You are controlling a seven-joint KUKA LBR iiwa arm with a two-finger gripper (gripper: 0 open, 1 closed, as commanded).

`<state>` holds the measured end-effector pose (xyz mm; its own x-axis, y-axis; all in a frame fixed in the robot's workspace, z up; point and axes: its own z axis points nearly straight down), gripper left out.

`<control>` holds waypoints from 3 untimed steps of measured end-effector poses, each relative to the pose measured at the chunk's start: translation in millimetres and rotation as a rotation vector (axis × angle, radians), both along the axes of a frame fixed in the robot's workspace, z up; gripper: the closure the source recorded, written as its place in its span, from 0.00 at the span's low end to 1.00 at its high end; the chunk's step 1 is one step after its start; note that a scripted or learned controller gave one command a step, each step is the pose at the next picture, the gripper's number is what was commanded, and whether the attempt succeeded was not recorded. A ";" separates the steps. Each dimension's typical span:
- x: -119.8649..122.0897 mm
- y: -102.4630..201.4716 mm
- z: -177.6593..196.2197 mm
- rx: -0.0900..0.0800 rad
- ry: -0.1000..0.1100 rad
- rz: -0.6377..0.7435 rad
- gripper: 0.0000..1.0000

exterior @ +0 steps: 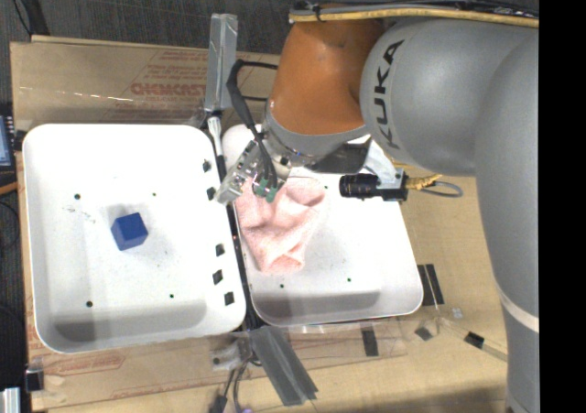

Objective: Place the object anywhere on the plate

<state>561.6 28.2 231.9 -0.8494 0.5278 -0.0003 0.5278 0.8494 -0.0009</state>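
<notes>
We see a blue cube (129, 230) in the left bin (55, 310), a pink cloth (279, 223) in the right bin (385, 288). Our end effector (255, 178) sits at the cloth's upper edge; its opening we cannot tell.

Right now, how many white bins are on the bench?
2. The left bin holds a blue cube. The right bin holds a pink cloth, with the gripper over its upper left part. The arm hides part of that bin.
</notes>
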 end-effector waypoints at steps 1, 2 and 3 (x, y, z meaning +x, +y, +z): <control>6.4 60.5 -2.4 0.000 -0.003 0.406 1.00; 3.9 107.5 -4.8 0.000 -0.004 0.564 1.00; 14.2 158.6 -0.4 0.000 -0.002 0.567 1.00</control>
